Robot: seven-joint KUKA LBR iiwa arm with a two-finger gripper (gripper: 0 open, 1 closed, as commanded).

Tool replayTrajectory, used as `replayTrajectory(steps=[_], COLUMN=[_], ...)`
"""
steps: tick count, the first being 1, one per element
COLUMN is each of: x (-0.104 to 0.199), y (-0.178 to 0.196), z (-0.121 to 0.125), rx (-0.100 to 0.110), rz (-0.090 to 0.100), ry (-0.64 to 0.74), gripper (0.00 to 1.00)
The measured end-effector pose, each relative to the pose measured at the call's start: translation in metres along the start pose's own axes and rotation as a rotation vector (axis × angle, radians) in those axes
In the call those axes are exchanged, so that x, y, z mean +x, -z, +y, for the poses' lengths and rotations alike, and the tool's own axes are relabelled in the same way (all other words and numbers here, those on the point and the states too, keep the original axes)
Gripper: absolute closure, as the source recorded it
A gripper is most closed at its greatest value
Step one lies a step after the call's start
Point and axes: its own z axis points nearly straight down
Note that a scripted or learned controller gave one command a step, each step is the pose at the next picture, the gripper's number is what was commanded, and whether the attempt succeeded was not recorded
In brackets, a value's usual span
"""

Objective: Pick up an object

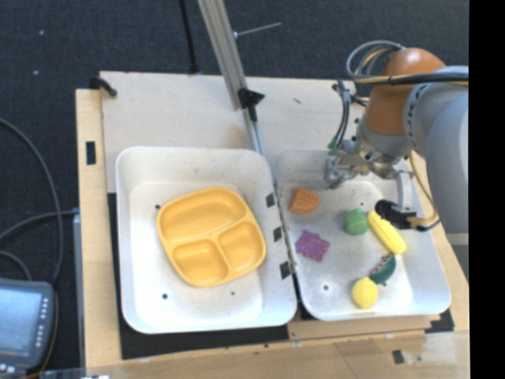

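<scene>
Hovering pincer: the two-finger metal pincer hangs over the far edge of the right shallow white plastic bin, on the grey arm with the orange band that reaches in from the right.
Pincer state: cannot tell whether it is open or closed; nothing is seen held in it.
Landmark: the orange wedge-shaped toy block lies in the right bin, just in front of the pincer and a little to its left.
Other candidates: the purple knobbly toy lies just nearer the camera than the wedge; the round green toy lies to the right of the wedge, touching or nearly touching the long yellow banana-like toy; the small round yellow toy with a dark green stem lies well to the right of the wedge, near the bin's front.
Left bin: the yellow three-compartment plastic tray sits in it, to the left of the wedge.
Counter: pale wooden counter bearing both bins.
Step in hand: judged as the approach, with no object picked yet.
Next move: probably settle over one piece, the wedge being nearest, then descend squarely so that it sits between the jaws before closing; the green and yellow pair look harder to separate cleanly.
</scene>
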Motion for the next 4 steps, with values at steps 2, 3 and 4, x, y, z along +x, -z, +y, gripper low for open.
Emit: replayTrajectory(steps=[2,3,4], x=[-0.007,0.049,0.092], y=[0.112,0.109,0.114], z=[0.009,-0.005,-0.015], rx=[0.003,0.01,0.01], rz=[0.001,0.003,0.004], ry=[0.006,0.01,0.01], gripper=[1.0,1.0,1.0])
